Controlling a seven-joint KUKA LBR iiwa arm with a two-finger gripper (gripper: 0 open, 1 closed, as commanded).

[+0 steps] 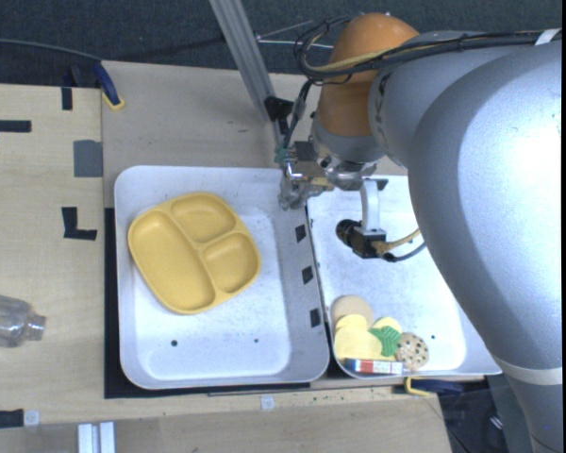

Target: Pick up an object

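A yellow divided plate (193,250) lies flat in the left bin (208,352), toward its left half. In the front left corner of the right bin (443,333) sits a small pile of toy food: pale yellow round pieces (352,326), a green piece (389,338), a speckled cookie (413,349) and a red and white bar (373,367). My gripper (291,194) hangs over the back end of the ridge between the two bins, right of the plate and well behind the toy food. Nothing shows in its grasp.
A clear plastic bottle (5,321) lies on the bench left of the bins. A slanted metal rail (241,41) rises behind the gripper. The large grey arm body (491,187) covers much of the right bin. A black cable fitting (356,238) hangs below the wrist.
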